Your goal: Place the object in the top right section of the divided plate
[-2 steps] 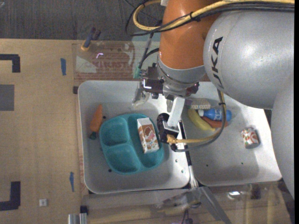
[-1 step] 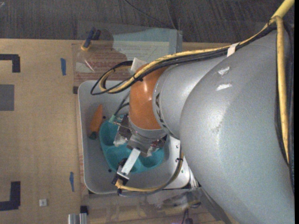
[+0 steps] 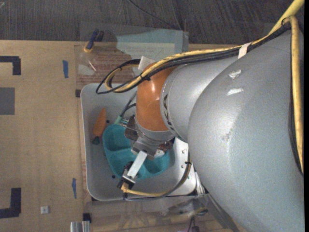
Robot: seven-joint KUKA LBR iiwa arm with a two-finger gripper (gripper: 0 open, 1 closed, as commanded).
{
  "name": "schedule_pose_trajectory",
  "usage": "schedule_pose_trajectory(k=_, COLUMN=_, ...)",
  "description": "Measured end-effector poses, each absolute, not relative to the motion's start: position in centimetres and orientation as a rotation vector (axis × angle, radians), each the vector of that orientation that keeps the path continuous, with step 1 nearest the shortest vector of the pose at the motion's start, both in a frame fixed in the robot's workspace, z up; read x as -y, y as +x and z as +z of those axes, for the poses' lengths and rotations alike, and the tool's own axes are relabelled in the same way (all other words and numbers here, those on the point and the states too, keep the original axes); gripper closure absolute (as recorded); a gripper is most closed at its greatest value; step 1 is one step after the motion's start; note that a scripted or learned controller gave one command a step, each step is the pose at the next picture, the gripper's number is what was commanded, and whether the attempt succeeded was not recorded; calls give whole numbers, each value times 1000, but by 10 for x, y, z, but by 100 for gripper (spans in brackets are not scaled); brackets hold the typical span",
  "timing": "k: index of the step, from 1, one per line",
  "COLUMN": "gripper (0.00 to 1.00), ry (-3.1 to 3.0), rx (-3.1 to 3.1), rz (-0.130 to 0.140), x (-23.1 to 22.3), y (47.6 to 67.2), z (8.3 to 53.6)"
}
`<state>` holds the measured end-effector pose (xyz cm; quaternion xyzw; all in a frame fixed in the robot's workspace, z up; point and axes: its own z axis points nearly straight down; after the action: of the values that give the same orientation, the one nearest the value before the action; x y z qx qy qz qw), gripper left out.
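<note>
Carrot (image 3: pixel 99 123) lies in white bin (image 3: pixel 96 190), just beside teal divided plate (image 3: pixel 114 148); gripper (image 3: pixel 147 146) over plate, its grip impossible to tell.

This looks like a robotics lab rather than any home or kitchen. A big grey industrial arm (image 3: pixel 241 120) with an orange band (image 3: pixel 149 105) takes up the right half of the frame, and a yellow cable (image 3: pixel 193 57) is strung along it. It works over a plain wooden bench (image 3: pixel 43 144) at the left, marked with black tape corners (image 3: pixel 9 59) and short blue tape strips (image 3: pixel 65 69). A clamp (image 3: pixel 92 40) grips the bench's upper edge. In the centre a shallow white bin (image 3: pixel 89 168) holds a teal divided plate (image 3: pixel 113 146), set out as a test prop. Dark office carpet (image 3: pixel 58 6) runs across the top.
</note>
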<state>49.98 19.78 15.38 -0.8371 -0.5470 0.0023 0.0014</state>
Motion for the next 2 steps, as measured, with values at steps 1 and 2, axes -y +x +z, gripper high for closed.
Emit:
schedule_pose_trajectory(k=1, gripper=100, ry=-2418, rx=2005, rz=2, x=-151, y=479, z=212)
schedule_pose_trajectory(k=2, gripper=100, ry=-2396, rx=2028, rz=5, x=-131, y=479, z=184)
